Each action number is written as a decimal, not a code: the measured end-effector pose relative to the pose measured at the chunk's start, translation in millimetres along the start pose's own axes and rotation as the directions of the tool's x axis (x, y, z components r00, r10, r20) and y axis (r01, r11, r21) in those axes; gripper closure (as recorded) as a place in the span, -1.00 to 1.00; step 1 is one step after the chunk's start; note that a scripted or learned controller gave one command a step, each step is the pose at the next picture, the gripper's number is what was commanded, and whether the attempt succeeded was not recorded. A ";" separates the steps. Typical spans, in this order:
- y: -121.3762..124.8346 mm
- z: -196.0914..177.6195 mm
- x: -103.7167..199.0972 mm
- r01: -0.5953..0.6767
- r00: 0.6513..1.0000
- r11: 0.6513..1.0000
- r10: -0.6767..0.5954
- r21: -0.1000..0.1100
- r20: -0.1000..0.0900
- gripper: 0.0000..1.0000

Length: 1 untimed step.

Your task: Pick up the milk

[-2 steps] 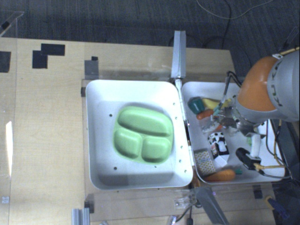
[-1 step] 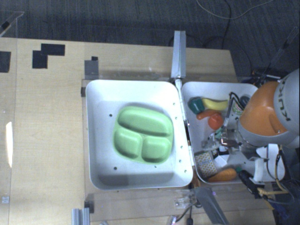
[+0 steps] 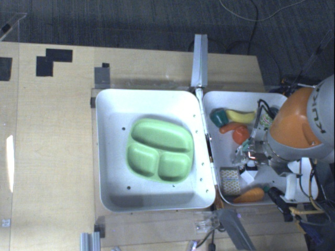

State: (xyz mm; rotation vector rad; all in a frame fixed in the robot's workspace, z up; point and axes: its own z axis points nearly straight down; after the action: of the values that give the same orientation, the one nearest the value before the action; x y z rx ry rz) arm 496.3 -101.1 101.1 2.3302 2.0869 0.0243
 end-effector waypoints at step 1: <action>2.0 -10.7 0.8 0.001 1.000 1.000 -0.001 -0.004 0.000 1.00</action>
State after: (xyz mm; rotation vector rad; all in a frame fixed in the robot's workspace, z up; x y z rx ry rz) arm 498.2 -100.5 111.9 2.3265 2.0866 0.0294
